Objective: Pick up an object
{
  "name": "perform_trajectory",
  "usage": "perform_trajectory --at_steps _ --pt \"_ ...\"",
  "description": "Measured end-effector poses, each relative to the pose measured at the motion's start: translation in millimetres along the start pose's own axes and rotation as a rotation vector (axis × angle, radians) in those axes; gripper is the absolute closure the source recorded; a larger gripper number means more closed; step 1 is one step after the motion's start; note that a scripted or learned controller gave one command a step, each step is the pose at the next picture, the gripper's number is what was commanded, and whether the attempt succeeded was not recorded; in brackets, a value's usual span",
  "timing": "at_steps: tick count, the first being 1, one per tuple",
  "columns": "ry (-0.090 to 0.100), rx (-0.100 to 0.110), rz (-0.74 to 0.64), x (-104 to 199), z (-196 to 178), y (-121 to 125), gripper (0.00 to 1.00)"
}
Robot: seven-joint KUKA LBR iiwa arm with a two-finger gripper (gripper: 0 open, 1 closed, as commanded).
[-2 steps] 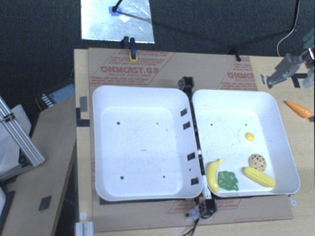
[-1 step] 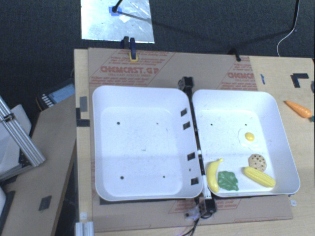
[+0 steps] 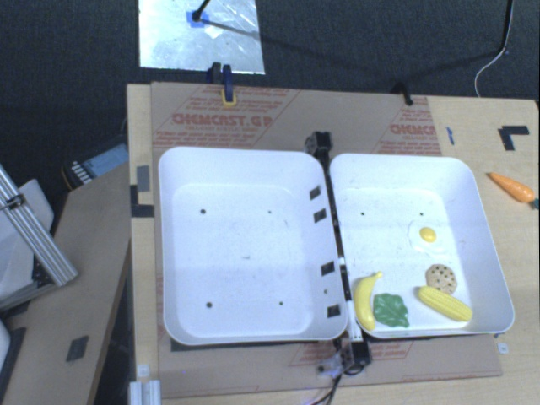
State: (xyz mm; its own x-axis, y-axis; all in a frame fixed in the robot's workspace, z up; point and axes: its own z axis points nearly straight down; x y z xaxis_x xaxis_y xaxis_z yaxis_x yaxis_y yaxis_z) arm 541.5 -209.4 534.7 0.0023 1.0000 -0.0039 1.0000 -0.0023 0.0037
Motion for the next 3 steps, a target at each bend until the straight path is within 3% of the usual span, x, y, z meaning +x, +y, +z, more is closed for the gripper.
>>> perform_trajectory --at_steps 1,2,3 --pt "0.002 -0.001 -0.010 5.1 1.3 94.9 0.00" --pt "0.002 -0.001 -0.009 4.3 -0.2 128.3 0.00" --pt "0.009 0.012 -0.016 112.6 112.1 126.7 0.00"
